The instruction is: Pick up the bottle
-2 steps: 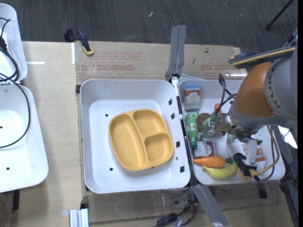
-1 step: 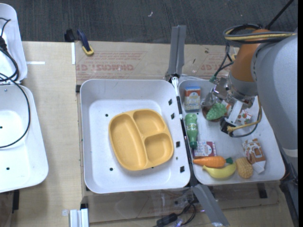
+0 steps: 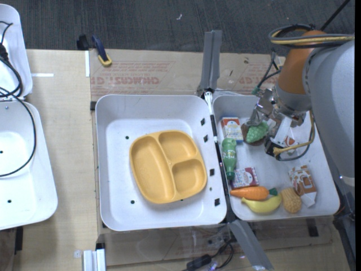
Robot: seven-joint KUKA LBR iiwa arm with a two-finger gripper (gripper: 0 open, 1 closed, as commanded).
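Note:
The bottle (image 3: 229, 154) is green with a white cap and lies lengthwise along the left wall of the right bin (image 3: 326, 168). The gripper (image 3: 258, 119) hangs over the upper middle of that bin, to the right of and above the bottle and apart from it. Directly beneath the gripper sits a small green and brown toy food (image 3: 256, 133). Nothing touches the bottle except the neighbouring items.
A yellow divided plate (image 3: 167, 165) lies in the left bin (image 3: 107, 151). Around the bottle are a small carton (image 3: 231, 127), a red and white packet (image 3: 245, 177), a carrot (image 3: 251, 193), a banana (image 3: 264, 204), corn (image 3: 291, 200) and a snack bag (image 3: 303, 179).

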